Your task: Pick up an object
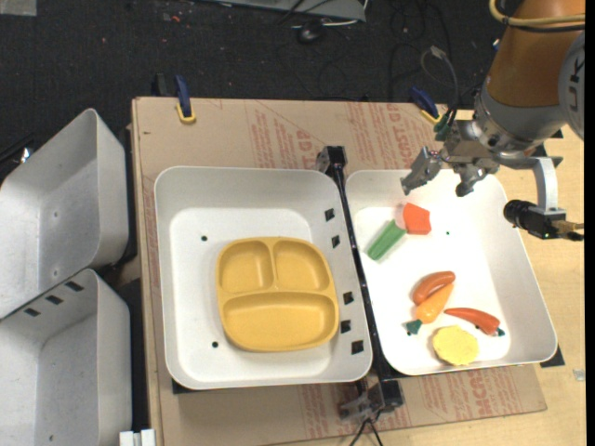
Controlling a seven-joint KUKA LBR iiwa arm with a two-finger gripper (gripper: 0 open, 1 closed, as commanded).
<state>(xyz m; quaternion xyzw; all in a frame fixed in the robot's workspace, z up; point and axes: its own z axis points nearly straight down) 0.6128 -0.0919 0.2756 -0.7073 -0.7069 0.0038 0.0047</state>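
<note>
**Open gripper hangs over the far end of the right bin, nothing between its fingers**

The gripper [442, 177] sits at the 12 o'clock edge of the right bin [530, 277], its two dark fingers spread apart with only white bin floor showing in the gap. Above it rises the grey arm [521, 110] with its glossy orange band [539, 54].

The nearest toy is a small orange-red blocky piece [416, 218], matte and chunky, lying just at 6 o'clock of the left finger and apart from it. Touching its 7 o'clock side is a green cylinder-like piece [386, 242], smooth and slanted. Toward the bin's middle lies an orange carrot-shaped toy [432, 293], rounded and shiny, with a dark green stub at its lower end. At 5 o'clock from it rests a slim red pepper [474, 319], curved, and just beside that a flat yellow disc [455, 346] with a ragged rim.

The left bin [177, 249] holds a yellow plastic tray [277, 294], rounded-square, split into three compartments.
</note>
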